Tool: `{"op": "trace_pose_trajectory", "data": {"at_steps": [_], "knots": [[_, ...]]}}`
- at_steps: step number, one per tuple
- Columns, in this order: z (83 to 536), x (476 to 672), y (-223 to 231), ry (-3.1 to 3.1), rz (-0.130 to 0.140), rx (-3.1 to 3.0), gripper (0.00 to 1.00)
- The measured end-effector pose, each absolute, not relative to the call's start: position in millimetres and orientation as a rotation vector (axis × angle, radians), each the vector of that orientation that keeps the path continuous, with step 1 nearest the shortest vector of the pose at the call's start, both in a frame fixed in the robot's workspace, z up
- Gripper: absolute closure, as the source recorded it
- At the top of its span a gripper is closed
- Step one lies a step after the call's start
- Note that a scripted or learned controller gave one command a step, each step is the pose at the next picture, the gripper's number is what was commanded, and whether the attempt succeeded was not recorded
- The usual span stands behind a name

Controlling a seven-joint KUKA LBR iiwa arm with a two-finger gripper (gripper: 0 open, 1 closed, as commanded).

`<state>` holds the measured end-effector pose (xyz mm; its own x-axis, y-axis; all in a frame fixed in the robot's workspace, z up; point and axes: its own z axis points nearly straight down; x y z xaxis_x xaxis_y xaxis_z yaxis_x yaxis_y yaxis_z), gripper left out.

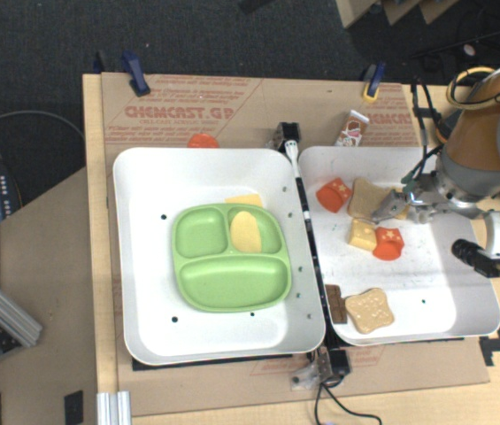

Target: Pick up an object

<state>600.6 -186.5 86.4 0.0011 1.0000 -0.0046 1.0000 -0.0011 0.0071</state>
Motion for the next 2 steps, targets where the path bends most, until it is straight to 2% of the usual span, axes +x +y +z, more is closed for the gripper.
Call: {"op": "trace_pose_trajectory", "data": {"at_steps": [1,2], "knots": [[87.3,648.6,-118.9,2.224,0.005,2.21,0.0],[96.1,646.2,-121.0,2.222,0.002,2.216,1.0]]}}
